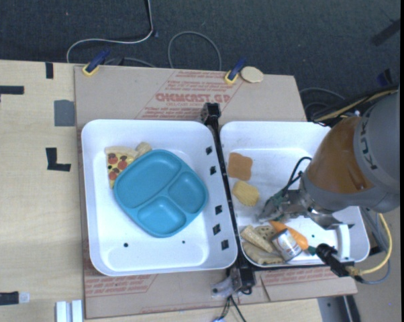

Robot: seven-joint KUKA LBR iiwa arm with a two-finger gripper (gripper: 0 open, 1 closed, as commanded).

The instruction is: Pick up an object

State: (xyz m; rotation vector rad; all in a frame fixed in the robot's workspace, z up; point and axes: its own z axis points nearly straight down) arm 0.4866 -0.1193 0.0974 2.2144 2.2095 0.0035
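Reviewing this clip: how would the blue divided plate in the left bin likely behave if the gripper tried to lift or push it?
The blue plate looks like rigid moulded plastic, so probably stiff and light. It is wide and shallow with a low rim, so two fingers would likely struggle to grasp it anywhere but the edge. Pushed, it would probably slide across the left bin and shove the pizza slice beside it.

The right bin [303,131] is bare along its far wall; its near end is crowded with toast [239,166], a yellow piece [245,193] and a heap, perhaps crackers [258,239] (partly under the arm [353,159]).
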